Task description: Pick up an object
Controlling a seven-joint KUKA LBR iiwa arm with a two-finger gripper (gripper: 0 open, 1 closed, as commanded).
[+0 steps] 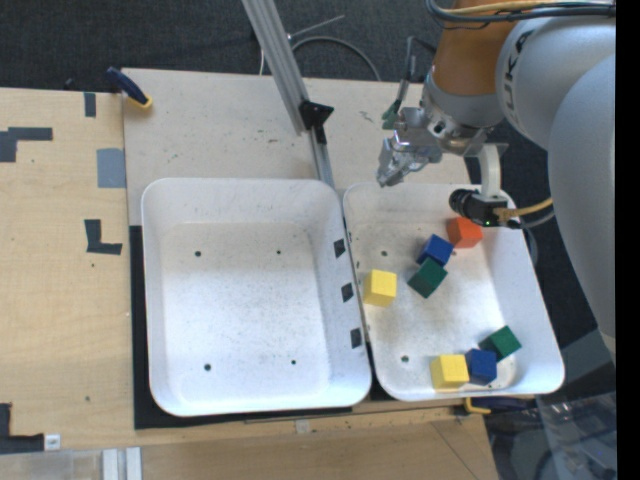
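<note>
My gripper (393, 171) hangs over the far left corner of the right bin (455, 318), with no object seen in it. Several small blocks lie in that bin. An orange block (464, 231) sits by the far right wall, with a blue block (436, 249) and a dark green block (427, 278) just in front of it. A yellow block (380, 287) rests near the left wall, below the gripper. At the near right corner, a green block (505, 342), a blue block (482, 366) and a yellow block (450, 371) cluster together.
The left bin (240, 298) stands beside the right one. A slanted metal bar (275, 43) runs down to the gap between the bins. A blue and yellow clamp (128, 86) lies at the far left of the bench. Cables hang near the wrist.
</note>
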